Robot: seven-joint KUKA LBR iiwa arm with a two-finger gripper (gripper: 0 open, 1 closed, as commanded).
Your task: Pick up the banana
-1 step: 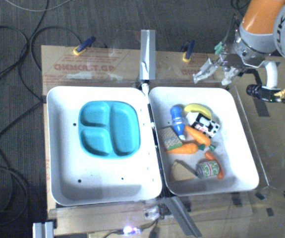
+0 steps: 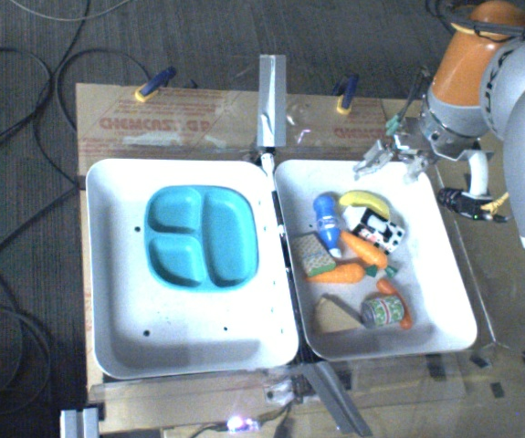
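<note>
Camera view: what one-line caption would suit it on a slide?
Gripper poised over the right bin's far rim, banana lying untouched among toy food; blue tray in the left bin.

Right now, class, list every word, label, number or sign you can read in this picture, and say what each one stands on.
Red printed lettering on the cardboard sheet behind the bins: a line of capitals, too blurred to read.
Label on the small can in the right bin: too small to read.
Black-and-white pattern on the small box beside the banana: no readable text.
Blue bottle: no legible text.
</note>
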